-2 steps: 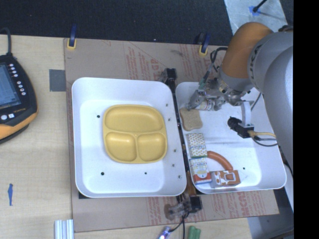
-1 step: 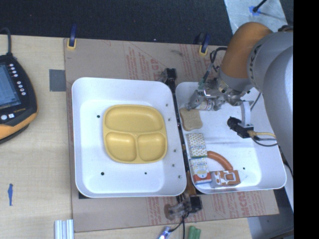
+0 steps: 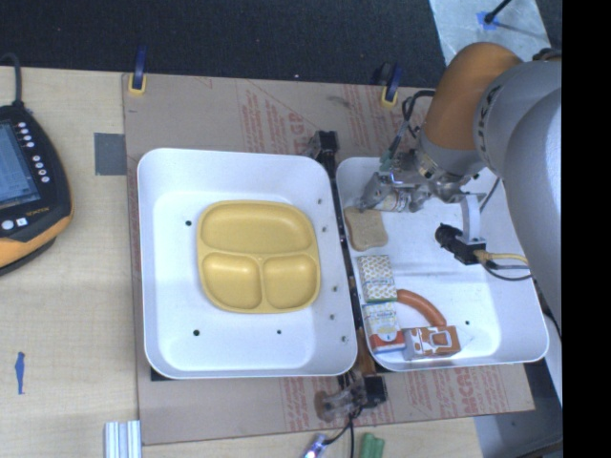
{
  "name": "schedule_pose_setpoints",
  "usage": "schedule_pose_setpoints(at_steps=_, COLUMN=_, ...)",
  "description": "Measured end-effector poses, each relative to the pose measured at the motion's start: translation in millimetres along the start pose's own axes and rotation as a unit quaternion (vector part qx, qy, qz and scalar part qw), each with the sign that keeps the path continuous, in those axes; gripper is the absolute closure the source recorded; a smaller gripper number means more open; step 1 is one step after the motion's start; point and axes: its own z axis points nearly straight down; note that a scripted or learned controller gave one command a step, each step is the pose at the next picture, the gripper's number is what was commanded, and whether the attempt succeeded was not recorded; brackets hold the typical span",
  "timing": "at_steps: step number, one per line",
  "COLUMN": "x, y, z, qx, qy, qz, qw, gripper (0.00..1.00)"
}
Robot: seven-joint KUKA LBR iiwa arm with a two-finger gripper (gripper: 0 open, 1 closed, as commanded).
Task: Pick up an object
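Note:
My gripper (image 3: 374, 198) hangs low over the far left corner of the right bin (image 3: 516, 346), just above a tan flat piece (image 3: 366, 228) lying against the bin's left wall. Closer to the front lie a small patterned packet (image 3: 376, 277), a curved orange tube (image 3: 420, 303) and a boxed orange-and-white item (image 3: 420, 340). The arm's orange band and grey body cover the bin's far right part.
The left bin (image 3: 172, 332) holds a yellow divided plate (image 3: 258, 256). A teach pendant (image 3: 24, 184) sits on the bench at the far left. Black cable and a connector (image 3: 458, 241) hang from the wrist over the right bin's middle. Clamps stand at the bench's back edge.

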Motion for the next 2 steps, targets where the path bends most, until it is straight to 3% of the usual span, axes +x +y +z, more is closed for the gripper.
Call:
schedule_pose_setpoints(at_steps=1, x=1.0, y=0.0, z=0.0, qx=0.000, qy=0.000, qz=0.000, qw=1.0000, gripper=0.00)
schedule_pose_setpoints(at_steps=2, x=0.3, y=0.2, z=-10.9, qx=0.001, qy=0.000, qz=-0.001, qw=1.0000, gripper=1.00)
